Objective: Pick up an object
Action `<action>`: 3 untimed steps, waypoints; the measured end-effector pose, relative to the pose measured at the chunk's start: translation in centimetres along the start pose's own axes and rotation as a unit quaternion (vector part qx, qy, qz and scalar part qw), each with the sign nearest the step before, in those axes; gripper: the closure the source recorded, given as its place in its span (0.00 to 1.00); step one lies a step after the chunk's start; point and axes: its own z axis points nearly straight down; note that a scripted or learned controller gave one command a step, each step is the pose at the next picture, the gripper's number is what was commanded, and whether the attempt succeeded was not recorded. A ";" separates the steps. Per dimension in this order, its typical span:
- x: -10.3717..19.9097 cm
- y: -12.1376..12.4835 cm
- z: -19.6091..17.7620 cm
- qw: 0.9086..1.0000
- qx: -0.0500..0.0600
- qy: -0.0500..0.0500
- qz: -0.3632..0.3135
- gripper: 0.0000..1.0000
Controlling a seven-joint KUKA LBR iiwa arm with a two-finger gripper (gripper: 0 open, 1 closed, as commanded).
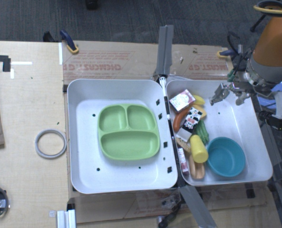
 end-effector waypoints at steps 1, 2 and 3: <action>1.1 0.1 -1.7 1.000 -0.001 0.000 0.017 0.00; 4.1 -7.2 6.0 1.000 0.000 0.000 -0.016 0.00; 3.8 -12.8 11.4 0.998 0.000 0.001 -0.071 0.00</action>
